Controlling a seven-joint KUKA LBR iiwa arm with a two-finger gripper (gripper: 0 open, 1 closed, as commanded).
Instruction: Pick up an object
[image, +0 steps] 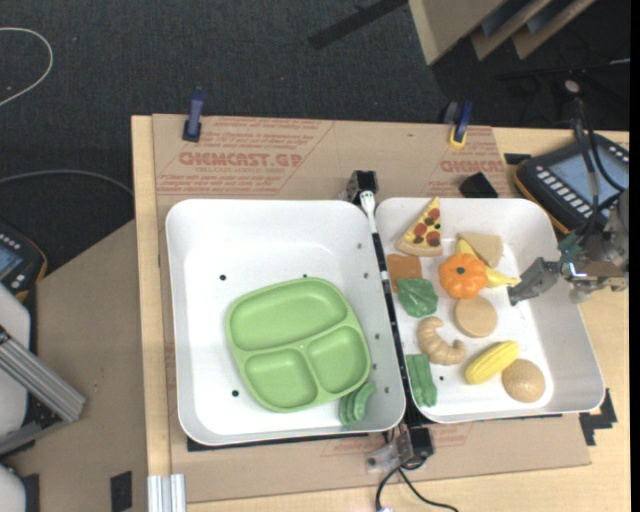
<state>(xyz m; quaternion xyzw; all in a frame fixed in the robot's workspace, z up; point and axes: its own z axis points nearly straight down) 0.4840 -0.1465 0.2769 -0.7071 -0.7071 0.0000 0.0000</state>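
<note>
The likeliest target is the small orange toy pumpkin with a green stem (463, 275), sitting near the middle of the right-hand shallow white bin (570, 345). All around the pumpkin lie other play foods: a yellow banana piece (497, 277) touching its right side, a tan bread-like wedge (484, 247) just above, a pizza slice with red dots (424, 229) up and to its left, a brown square (404, 266) and a green leaf (417, 296) to its left, a round beige disc (476, 318) just below, then a curled croissant (440, 341), a yellow corn cob (491, 361) and a tan bun (523, 380) further down.

The two-finger gripper (527, 284) hangs to the right of the pumpkin, near the banana's tip; it holds nothing, and how far it is spread cannot be told.

The crowding is the main risk: a descent here could catch the banana's edge, shove it into the pumpkin, or close on two pieces and lose both. Far left of the pumpkin, the other bin holds a green divided plastic tray (298, 343).
</note>
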